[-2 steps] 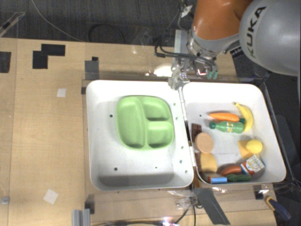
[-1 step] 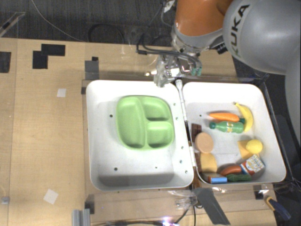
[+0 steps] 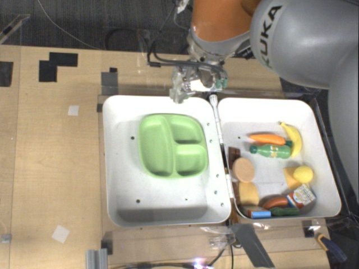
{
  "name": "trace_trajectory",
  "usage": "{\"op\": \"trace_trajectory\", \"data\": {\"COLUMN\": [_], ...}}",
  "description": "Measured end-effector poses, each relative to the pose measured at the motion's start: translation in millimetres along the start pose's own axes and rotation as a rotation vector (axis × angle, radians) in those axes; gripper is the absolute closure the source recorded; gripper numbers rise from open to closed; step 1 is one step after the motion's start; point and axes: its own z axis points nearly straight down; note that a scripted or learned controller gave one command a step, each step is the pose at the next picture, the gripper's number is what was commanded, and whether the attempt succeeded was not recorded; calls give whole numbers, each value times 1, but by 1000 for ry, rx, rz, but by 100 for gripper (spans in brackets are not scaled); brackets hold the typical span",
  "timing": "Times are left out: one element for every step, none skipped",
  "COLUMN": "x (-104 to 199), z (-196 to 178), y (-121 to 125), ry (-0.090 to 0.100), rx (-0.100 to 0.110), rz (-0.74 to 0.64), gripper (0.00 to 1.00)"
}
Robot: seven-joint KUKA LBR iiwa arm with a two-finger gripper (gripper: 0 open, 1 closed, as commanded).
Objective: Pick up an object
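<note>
Camera view: the arm (image 3: 303, 32) enters from the upper right. The left bin (image 3: 118, 167) holds a green divided tray (image 3: 171, 145); the right bin (image 3: 320, 128) holds small toy foods. The gripper (image 3: 193, 86) sits at upper centre over the bins' far rims, nothing seen between its fingers; whether they are spread cannot be told. Candidate objects lie in the right bin: banana (image 3: 294, 136), carrot (image 3: 267, 139), green bottle (image 3: 273, 150), round disc (image 3: 244, 170). Judged light, rigid, smooth plastic; the banana, least crowded, is best gripped across its narrow middle.
</note>
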Motion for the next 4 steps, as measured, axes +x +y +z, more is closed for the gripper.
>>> {"op": "trace_trajectory", "data": {"x": [-7,-19,-21,40], "z": [-1,24,19,110], "y": [30,84,89,103], "ry": [0,4,1,9], "rx": [0,-2,-2,-3], "rz": [-76,-161,-317,-210], "gripper": [100,100,100,100]}}
